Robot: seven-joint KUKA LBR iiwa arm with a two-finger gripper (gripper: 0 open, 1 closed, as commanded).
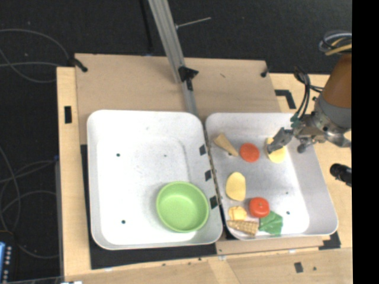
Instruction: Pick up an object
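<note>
Left bin (118,135): broad bare floor, blocked only near its front right corner by a green bowl (182,206). Right bin (308,194): crowded along the left wall and front edge with a tan wedge (225,145), red piece (250,152), yellow oval (235,186), red ball (259,206) and green piece (271,223) (packed close); open floor toward the right wall.

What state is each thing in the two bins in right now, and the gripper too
green bowl: upright, in the left bin, near its front right corner
yellow piece: lying in the right bin, at the gripper's tip
gripper: low over the right bin, by the yellow piece
red round piece: lying free
tan wedge: lying flat
waffle cone: on its side, front edge
</note>
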